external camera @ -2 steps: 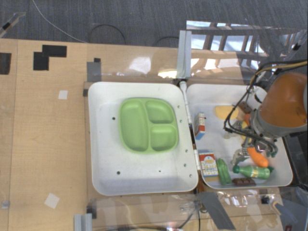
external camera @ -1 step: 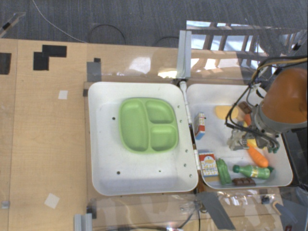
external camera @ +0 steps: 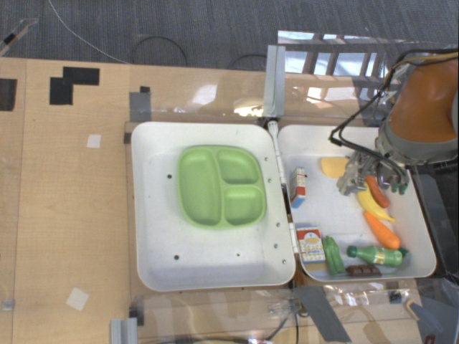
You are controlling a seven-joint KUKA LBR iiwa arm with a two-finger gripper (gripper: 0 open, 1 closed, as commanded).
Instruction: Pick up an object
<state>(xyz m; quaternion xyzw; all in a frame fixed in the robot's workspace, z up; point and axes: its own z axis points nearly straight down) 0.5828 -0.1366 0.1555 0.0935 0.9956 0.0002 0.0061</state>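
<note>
In right bin point(external camera: 423, 260), carrot point(external camera: 381, 230), banana point(external camera: 373, 205), possibly sausage point(external camera: 377, 190)

claw point(external camera: 373, 180) low over right bin point(external camera: 315, 145) toys, green plate point(external camera: 219, 185) in left bin point(external camera: 154, 192)

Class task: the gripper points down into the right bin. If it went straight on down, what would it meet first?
Probably the yellow banana or the red-orange item lying right under the gripper; depth is hard to judge from this slanted view.
</note>
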